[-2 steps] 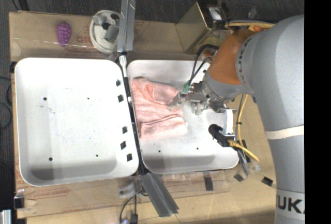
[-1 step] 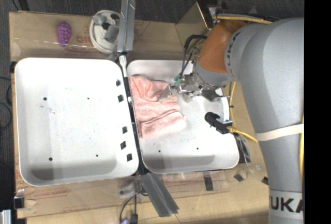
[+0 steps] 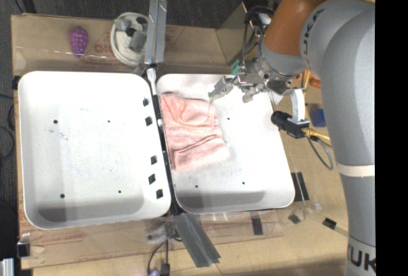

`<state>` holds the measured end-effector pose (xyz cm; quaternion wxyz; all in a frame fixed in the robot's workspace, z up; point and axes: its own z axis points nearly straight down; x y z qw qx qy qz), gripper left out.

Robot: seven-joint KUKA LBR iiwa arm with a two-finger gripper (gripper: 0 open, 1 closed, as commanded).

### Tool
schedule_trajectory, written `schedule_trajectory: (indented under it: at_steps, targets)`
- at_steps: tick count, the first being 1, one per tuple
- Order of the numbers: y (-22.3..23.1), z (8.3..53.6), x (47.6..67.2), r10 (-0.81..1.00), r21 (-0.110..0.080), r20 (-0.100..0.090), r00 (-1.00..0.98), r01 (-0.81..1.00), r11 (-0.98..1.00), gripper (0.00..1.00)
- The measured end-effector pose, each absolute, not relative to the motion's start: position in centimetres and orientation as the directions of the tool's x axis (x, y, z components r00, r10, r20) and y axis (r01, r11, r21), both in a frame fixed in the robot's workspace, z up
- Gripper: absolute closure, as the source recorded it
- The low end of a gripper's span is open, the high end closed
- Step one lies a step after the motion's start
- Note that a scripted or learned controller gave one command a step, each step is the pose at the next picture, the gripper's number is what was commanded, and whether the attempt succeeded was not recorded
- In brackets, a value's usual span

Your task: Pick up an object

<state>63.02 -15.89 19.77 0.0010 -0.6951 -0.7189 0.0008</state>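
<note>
Nearest the camera, the front rims of the two white bins rest on the desk (image 3: 95, 236). The left bin (image 3: 38, 141) carries only a few dark specks on its floor. In the right bin (image 3: 268, 166), a crumpled pink cloth (image 3: 191, 131) lies against the left wall, flat on the floor and untouched. Farther back, the hand (image 3: 233, 87) hangs over the rear of the right bin, just beyond the cloth's far corner; its two fingers stand apart with nothing between them. On the desk behind the bins lie a purple object (image 3: 78, 41) and a white coil (image 3: 129, 39). By this evidence the pick is not yet made: descent, closure and lift all remain.
</note>
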Motion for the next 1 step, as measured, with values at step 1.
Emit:
schedule_trajectory:
  at_steps: [1]
  targets:
    - [-17.53,9.08,62.69,1.000,-0.002,0.001,-0.004,1.000,0.004,0.00]
